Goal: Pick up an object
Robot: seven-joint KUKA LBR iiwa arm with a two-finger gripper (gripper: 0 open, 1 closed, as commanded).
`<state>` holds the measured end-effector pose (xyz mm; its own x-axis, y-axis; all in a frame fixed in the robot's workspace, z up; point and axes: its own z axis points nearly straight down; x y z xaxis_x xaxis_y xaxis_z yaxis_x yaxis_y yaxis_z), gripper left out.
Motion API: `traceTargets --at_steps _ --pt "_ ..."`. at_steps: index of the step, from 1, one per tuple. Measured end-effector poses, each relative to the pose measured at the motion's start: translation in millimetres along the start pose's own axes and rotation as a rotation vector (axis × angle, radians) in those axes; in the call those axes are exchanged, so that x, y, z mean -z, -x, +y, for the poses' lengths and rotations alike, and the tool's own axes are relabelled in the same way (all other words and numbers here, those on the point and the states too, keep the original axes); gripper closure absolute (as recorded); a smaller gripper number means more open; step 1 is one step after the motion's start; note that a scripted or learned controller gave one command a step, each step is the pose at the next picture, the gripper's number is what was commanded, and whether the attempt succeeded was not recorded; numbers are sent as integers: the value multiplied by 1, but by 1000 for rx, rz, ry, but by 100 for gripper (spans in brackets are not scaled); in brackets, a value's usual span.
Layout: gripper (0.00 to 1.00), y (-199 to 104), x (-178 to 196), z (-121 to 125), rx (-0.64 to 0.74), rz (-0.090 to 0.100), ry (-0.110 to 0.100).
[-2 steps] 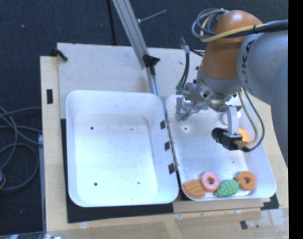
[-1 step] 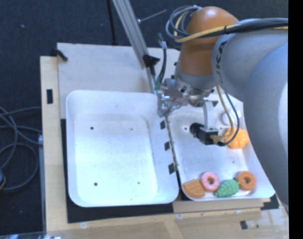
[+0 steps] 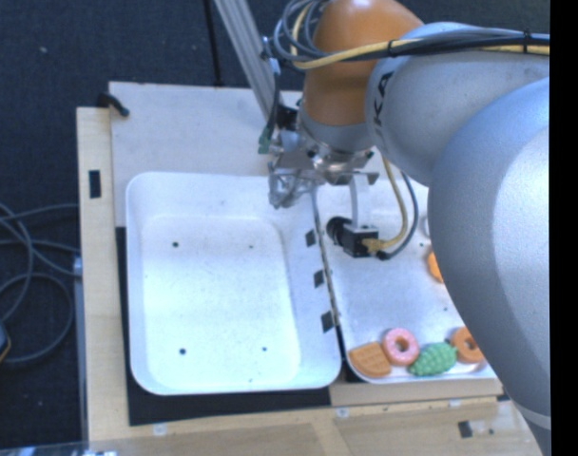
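While the gripper (image 3: 283, 190) hung over the far right corner of the left bin (image 3: 213, 293), the job was not yet done. The gripper was small and blurry there, so I could not tell if it was open or closed. I could see no toy in it.

The left bin had a few tiny dark dots on its white floor. None of them looked like a thing to pick up.

The toys were all in the right bin (image 3: 394, 297), well apart from the gripper. Four of them sat in a row along the near edge of that bin. An orange cookie (image 3: 370, 359) was by the near left corner. A pink donut (image 3: 400, 346) was touching it. A green toy (image 3: 432, 358) came next, just beside the donut. An orange donut (image 3: 467, 345) was last, partly behind the big grey arm (image 3: 479, 160). One more orange piece (image 3: 433, 266) peeked out by the right edge, and the arm hid most of it.

So I think the picking was all left to do. The gripper would have to go across to the near edge of the right bin, come down on one toy, close on it and lift it. The toys sat very close together, so it might bump two at once.
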<state>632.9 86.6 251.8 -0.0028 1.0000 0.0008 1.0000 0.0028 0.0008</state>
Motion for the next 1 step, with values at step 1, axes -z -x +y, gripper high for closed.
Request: traceTargets --at_steps 1 --pt "0 2 0 0 -3 -1 0"
